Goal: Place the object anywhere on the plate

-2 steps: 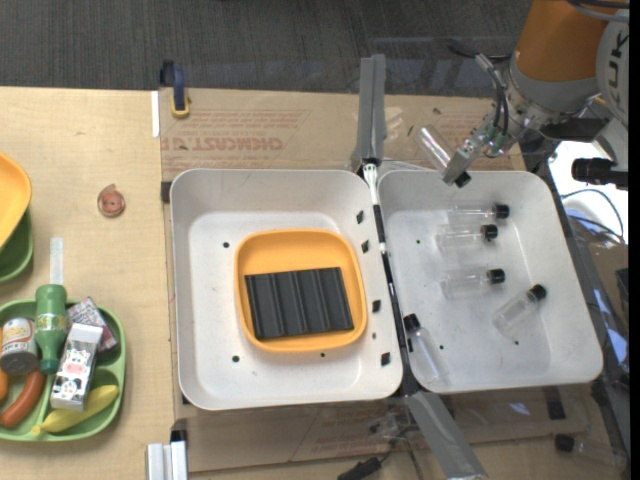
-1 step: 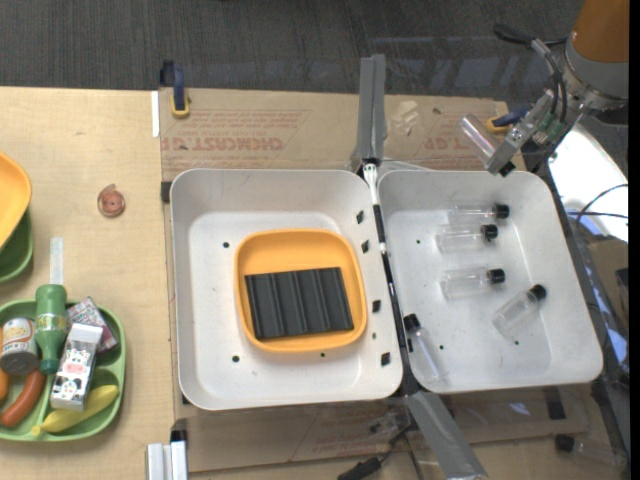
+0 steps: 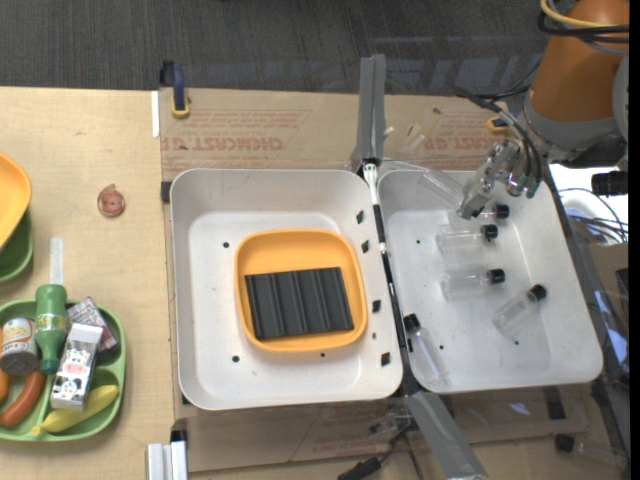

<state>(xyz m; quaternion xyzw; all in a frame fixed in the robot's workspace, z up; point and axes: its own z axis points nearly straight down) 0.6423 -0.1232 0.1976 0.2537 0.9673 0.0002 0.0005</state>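
Over the right bin point(image 3: 560, 368), the hand point(image 3: 478, 206) hangs low near the far wall, the orange-banded arm point(image 3: 580, 58) coming in from the corner. Whether it is open or closed, I cannot tell from this slant. Below it lie the candidates: clear little vials with black caps, nearly invisible against the white floor. One vial point(image 3: 462, 238) sits just beside the hand, another vial point(image 3: 470, 284) lies toward the middle, and a third vial point(image 3: 518, 313) rests tilted nearer the front. None of them is visibly caught in the hand. Across the divider, in the left bin point(image 3: 200, 368), the orange plate point(image 3: 300, 246) waits, a dark ribbed pad point(image 3: 300, 302) lying on it. So this looks like the pick stage, nothing delivered yet. The next move calls for a firm hold on one slippery clear vial, a clean lift over the divider, and a release above the plate.
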